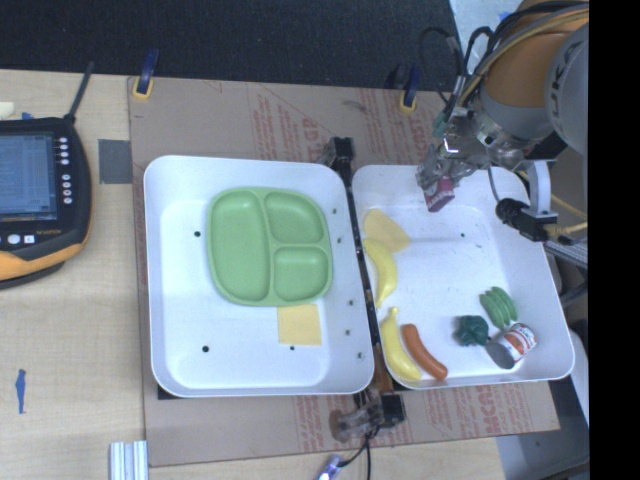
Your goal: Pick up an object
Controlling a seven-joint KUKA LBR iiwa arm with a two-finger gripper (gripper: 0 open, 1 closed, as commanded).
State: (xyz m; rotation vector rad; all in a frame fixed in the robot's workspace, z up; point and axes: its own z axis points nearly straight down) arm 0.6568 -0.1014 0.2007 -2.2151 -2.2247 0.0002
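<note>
Toy food is all in the right white bin (470, 248): two yellow bananas (382, 268), one orange hot dog (424, 352), one pale yellow slice (385, 232), two green veggies (497, 305), one small can (517, 343). Grey two-finger gripper (440, 190) hovers at the bin's far edge, well apart from everything, and I honestly can't tell its state. A straight drop probably grabs nothing.

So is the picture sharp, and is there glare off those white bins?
Camera view: mostly sharp and evenly lit; the left bin and right bin look bright without hard glare; the green tray casts little shadow; the tool looks slightly soft.
</note>
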